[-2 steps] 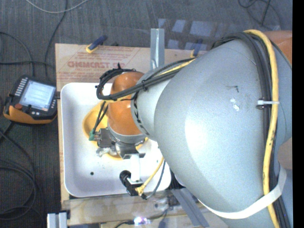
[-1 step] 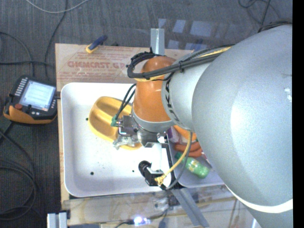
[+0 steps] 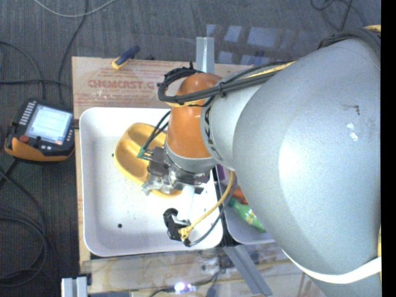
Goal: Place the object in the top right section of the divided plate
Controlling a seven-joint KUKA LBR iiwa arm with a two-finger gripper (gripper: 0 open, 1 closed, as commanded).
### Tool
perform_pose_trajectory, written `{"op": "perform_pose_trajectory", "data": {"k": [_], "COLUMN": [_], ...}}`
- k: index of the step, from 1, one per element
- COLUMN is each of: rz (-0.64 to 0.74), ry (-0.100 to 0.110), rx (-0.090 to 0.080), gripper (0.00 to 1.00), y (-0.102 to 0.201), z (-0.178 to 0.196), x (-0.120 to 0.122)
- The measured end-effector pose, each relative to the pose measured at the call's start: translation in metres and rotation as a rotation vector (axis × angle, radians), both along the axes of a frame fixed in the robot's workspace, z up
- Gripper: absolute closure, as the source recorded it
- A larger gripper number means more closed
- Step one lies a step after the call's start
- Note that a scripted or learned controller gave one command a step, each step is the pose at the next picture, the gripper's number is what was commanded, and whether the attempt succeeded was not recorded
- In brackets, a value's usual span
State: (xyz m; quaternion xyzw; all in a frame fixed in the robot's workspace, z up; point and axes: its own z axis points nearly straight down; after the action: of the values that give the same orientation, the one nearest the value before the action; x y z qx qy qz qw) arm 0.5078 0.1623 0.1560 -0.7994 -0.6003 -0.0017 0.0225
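A yellow divided plate (image 3: 132, 146) lies in the left white bin (image 3: 99, 184), toward its upper middle. The arm's orange wrist band and grey body cover the plate's right half, so its sections cannot be made out. My gripper (image 3: 159, 180) hangs straight down over the plate's lower right edge, seen from above with its metal mount showing. In the right bin (image 3: 250, 235), an orange item (image 3: 239, 197) and a green item (image 3: 246, 215) peek out from under the arm.
The big grey arm covers most of the right bin. A looped yellow and black cable (image 3: 179, 224) hangs off the wrist over the left bin's floor. A teach pendant (image 3: 40, 130) lies on the floor at left. A blue-yellow tool (image 3: 125, 55) rests on the board behind the bins.
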Motion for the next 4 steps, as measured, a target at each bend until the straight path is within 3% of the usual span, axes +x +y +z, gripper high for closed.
{"op": "perform_pose_trajectory", "data": {"k": [1,2,3,4], "rz": [-0.088,-0.1,-0.077,-0.046], "ry": [-0.022,-0.027,-0.057,-0.069], "rx": [-0.037,-0.038,-0.016,-0.004], "gripper": [1.0,1.0,1.0,1.0], "y": [-0.05,-0.048,-0.032,-0.022], "z": [0.101,0.114,0.096,0.087], "x": [0.012,0.097,0.092,0.081]}}
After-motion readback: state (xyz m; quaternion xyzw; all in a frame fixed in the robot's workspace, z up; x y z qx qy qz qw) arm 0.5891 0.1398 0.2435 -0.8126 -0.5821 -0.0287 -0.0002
